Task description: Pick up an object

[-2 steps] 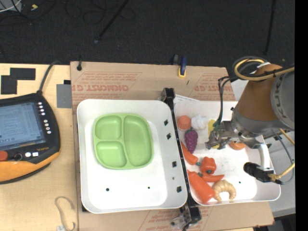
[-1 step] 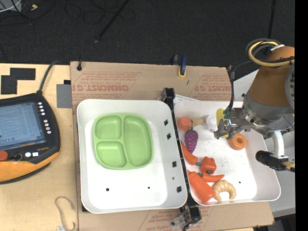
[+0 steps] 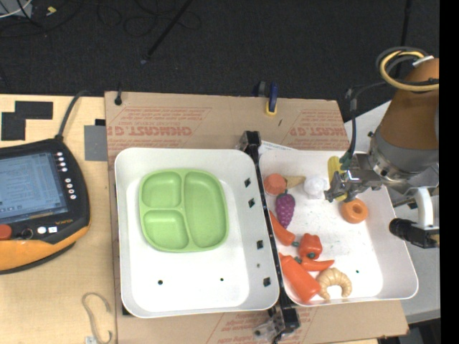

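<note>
Toy foods lie in the right bin, and we cannot say which one the arm is after. Our gripper hangs low over the upper right part of this bin. We cannot tell how it is set, because it looks dark and small from above, and we see nothing held in it.

Just beside the gripper, to the lower right, lies an orange ring-shaped piece. A yellow piece stands close to the gripper on its upper left. A white ball lies near it on the left, and further left there is a round orange fruit with a bunch of purple grapes below it.

Lower in the bin we see a red pepper, a long orange carrot and a pale croissant near the front edge; the carrot and the croissant are touching or nearly so.

The left bin holds a green divided plate with three compartments. On the bench at the far left rests a control tablet with an orange border.
</note>
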You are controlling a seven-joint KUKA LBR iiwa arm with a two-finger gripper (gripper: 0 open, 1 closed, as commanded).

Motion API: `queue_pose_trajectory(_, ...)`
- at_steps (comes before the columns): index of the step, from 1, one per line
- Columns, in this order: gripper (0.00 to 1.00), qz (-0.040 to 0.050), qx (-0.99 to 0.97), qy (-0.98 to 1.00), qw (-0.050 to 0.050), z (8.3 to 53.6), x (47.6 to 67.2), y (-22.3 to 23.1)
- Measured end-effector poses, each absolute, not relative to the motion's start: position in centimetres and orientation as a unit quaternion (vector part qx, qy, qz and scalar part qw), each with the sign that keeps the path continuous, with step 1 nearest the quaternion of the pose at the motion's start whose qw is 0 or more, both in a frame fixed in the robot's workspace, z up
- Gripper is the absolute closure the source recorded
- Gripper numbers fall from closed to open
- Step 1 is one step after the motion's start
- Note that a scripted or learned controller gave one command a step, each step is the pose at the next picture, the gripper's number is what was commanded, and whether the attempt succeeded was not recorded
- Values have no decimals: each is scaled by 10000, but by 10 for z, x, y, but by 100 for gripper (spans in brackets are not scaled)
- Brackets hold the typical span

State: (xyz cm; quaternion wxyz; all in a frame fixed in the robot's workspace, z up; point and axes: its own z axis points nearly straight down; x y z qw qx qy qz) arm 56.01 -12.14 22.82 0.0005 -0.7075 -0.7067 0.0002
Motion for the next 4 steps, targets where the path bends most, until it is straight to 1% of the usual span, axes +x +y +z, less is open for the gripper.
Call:
queue_pose_trajectory(1,100,5,-7062,-7080,12,217,579,-74)
queue_pose_trajectory(2,100,11,-7068,-7074,14,218,577,-80)
queue_pose_trajectory(3,100,7,-7069,-7073,13,225,578,-86)
queue_pose_trajectory(4,100,11,-7071,-7071,21,228,573,-69)
